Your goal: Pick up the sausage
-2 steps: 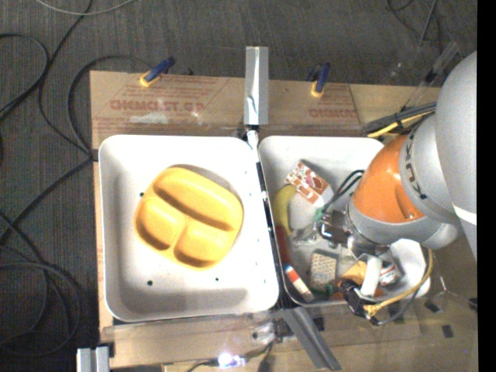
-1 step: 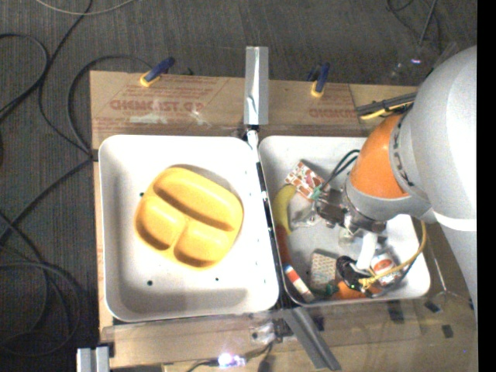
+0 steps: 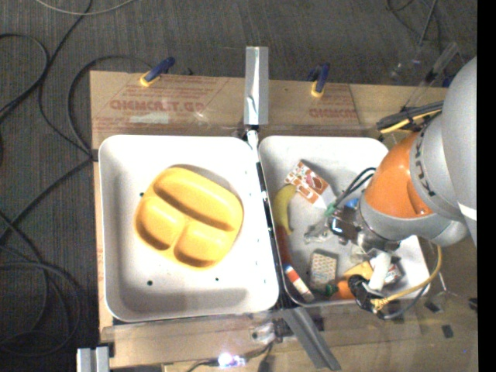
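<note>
A thin reddish sausage [image 3: 283, 248] lies along the left wall of the right bin [image 3: 325, 142], just below a yellow banana [image 3: 284, 206]. My gripper [image 3: 332, 225] hangs low over the middle of the right bin, to the right of the sausage and apart from it. It sits between the banana and a small patterned packet [image 3: 323, 268]. The grey arm with its orange band [image 3: 395, 191] reaches in from the right and hides the bin's right half.
A red and white snack packet [image 3: 305, 183] lies at the back of the right bin. A marker [image 3: 297, 282] and an orange toy carrot [image 3: 342, 288] lie at its front. The left bin [image 3: 116, 285] holds a yellow divided plate [image 3: 190, 215].
</note>
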Robot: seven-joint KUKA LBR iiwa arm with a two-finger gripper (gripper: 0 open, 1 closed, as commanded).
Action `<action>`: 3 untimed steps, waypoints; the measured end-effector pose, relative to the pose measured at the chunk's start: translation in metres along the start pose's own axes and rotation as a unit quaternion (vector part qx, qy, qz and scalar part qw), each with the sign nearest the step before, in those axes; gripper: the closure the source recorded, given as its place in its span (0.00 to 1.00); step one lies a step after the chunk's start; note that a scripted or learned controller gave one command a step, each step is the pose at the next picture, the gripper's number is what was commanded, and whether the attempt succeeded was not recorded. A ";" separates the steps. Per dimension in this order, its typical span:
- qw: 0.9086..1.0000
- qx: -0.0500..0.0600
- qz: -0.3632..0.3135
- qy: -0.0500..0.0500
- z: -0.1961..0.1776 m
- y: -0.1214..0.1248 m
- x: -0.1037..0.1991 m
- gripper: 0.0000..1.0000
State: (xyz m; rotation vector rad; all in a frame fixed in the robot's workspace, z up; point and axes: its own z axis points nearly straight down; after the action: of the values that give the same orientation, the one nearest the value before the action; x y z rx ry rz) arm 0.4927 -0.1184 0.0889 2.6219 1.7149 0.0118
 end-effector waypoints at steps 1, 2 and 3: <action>1.000 0.000 0.000 0.000 0.000 0.000 0.000 0.00; 1.000 0.002 0.001 -0.002 0.001 0.025 0.028 0.00; 0.996 0.001 0.089 0.001 0.001 0.027 0.028 0.00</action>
State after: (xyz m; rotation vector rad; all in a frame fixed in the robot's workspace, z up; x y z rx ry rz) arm 0.5285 -0.1036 0.0885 2.7663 1.4774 0.0124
